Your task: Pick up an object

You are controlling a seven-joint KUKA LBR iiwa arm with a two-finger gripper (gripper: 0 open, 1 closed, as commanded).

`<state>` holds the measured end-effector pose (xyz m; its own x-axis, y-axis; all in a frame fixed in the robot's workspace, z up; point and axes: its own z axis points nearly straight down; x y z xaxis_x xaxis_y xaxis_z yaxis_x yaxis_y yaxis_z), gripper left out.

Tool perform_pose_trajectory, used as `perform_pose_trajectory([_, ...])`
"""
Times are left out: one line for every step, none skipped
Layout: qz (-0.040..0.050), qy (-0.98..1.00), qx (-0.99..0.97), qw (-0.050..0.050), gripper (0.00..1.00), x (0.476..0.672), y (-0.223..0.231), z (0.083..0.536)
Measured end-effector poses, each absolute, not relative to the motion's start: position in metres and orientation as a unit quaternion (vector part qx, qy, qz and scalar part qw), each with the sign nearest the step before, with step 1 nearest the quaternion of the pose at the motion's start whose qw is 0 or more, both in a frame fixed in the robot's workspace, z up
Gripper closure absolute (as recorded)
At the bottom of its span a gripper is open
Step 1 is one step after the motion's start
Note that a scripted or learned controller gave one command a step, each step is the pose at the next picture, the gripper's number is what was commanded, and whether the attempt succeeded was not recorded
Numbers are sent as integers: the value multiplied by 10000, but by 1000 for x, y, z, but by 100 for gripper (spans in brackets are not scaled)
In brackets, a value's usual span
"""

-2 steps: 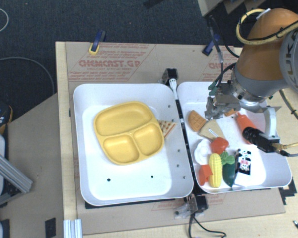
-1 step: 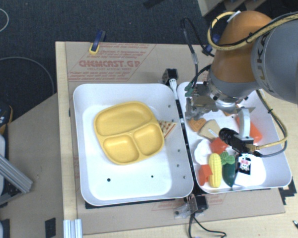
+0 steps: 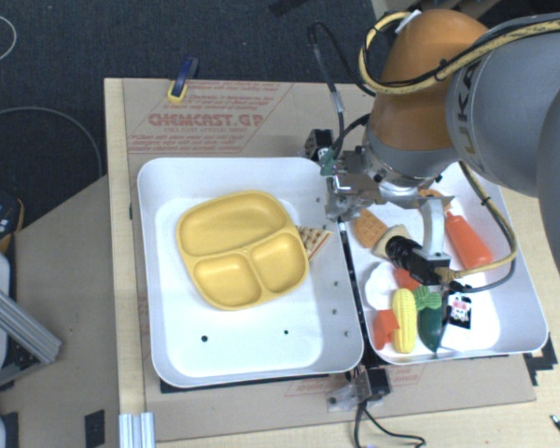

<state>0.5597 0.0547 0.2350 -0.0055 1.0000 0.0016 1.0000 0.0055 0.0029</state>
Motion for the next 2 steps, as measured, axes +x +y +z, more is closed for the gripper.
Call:
perform_pose_trajectory([-16, 7068, 7074, -17, 100, 552, 47, 215])
perform_pose_trajectory([13, 7076, 7066, 10, 100, 555, 55, 233])
